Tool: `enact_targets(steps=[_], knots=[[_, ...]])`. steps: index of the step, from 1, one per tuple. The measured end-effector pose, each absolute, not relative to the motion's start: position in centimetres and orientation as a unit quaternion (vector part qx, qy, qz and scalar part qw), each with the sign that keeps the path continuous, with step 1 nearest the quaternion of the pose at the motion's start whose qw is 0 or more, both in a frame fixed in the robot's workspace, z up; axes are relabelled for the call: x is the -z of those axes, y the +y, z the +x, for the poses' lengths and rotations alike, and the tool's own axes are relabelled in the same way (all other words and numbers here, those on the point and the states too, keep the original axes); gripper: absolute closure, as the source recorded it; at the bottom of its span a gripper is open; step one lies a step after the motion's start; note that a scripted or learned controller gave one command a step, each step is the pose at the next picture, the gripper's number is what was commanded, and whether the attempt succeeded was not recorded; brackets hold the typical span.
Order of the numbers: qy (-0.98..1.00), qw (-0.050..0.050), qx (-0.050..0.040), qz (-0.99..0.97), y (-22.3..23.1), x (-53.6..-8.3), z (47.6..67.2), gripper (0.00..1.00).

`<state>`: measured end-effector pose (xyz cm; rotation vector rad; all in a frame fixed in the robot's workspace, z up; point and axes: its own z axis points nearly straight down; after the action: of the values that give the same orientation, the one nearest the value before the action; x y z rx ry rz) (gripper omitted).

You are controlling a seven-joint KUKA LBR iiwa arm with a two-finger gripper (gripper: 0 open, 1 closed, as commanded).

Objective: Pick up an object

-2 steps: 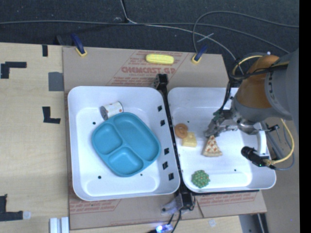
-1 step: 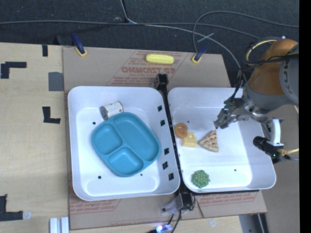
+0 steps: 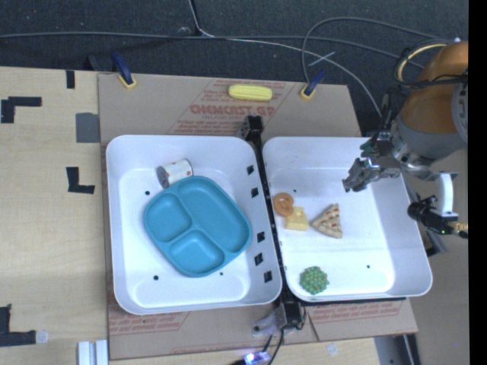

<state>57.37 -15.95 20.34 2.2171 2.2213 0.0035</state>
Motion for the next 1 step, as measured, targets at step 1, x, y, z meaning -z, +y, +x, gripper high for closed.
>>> enact_targets(steps=[1], knots=[[0.708,0.003,-0.0014,0.707,-16.19,-26.58,56.99,1.0]])
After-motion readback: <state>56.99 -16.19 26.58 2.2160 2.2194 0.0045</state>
